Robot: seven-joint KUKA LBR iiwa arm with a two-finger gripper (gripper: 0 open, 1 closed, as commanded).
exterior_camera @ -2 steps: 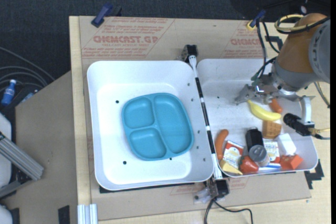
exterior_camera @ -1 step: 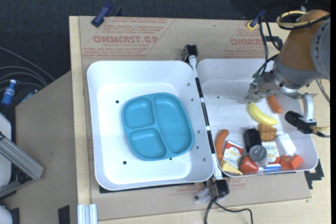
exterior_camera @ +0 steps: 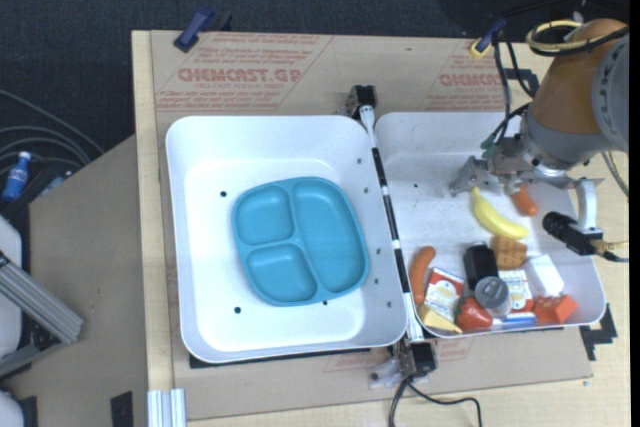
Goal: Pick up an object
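Note:
My gripper hangs over the back half of the right bin, its grey fingers spread open with nothing between them. Just in front of it lies a yellow banana, apart from the fingertips. A small orange piece rests beside the banana under the wrist. Toward the bin's front are a red-orange sausage, a black block, a grey round can, a red item and several small packets.
The left bin holds a blue divided plate. A black divider rail runs between the bins. The arm's orange band and a black fitting overhang the right bin's right side.

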